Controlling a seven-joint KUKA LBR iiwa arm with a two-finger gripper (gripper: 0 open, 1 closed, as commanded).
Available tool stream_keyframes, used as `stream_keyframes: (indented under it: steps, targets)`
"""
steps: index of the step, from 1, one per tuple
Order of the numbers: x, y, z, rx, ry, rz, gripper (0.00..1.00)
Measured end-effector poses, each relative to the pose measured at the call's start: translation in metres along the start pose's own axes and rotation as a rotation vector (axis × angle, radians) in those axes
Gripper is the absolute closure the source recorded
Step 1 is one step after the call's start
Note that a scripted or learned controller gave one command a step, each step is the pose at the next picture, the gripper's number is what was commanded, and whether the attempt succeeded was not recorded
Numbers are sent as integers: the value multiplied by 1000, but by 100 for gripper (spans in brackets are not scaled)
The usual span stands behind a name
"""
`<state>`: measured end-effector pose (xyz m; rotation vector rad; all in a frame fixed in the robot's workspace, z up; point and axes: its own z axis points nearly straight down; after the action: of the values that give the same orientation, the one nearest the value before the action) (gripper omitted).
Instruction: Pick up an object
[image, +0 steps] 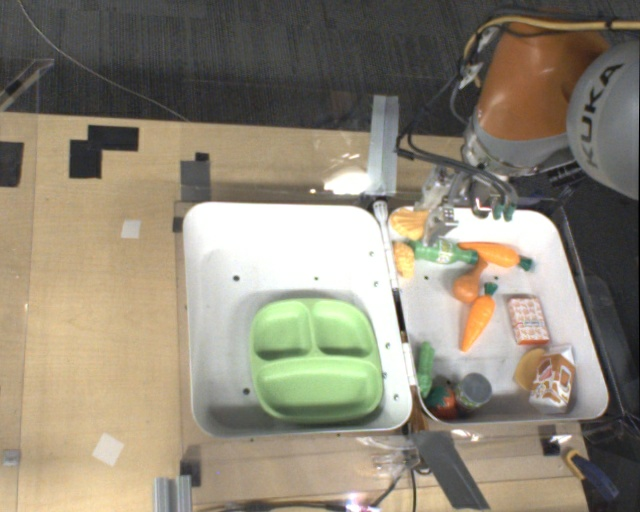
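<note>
You had the arm (545, 85) reaching in from the right, its orange band high over the far corner of the right bin (575, 300). The gripper (445, 222) hung low at that bin's far-left corner, near the wall shared with the left bin (215, 300). I could not tell how it was set; the metal there blurred into clutter.

Just under the gripper lay a green bottle-shaped item (447, 254), on its side and pointing toward the right. Whether the gripper touched it I could not tell. Beside it, against the shared wall, sat a yellow-orange lumpy item (405, 228), with a second yellow piece (404, 262) just nearer to you.

Your carrots: one (492, 255) lay crosswise, touching the green item's right end, green top at right. A second carrot (477, 318) stood at a slant lower in the bin, top upward in the view. A small round orange item (466, 288) sat between the two.

Right of the slanted carrot lay a small red-and-white packet (527, 320). Near the front-right corner was a tan-and-white wrapped snack (549, 378). At the front-left corner you had a dark grey round cap or can (474, 389), a red item (443, 402) and a green piece (425, 362) by the wall.

The left bin held a green divided tray (316, 360), three compartments, set toward the front.
</note>
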<state>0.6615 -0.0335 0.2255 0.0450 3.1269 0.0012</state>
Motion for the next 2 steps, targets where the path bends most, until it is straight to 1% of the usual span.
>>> stream_keyframes:
  steps: [1,2]
  targets:
    - [-5,43,-25,-1,2,-146,100]
    - [-7,43,-38,-2,-10,-147,100]
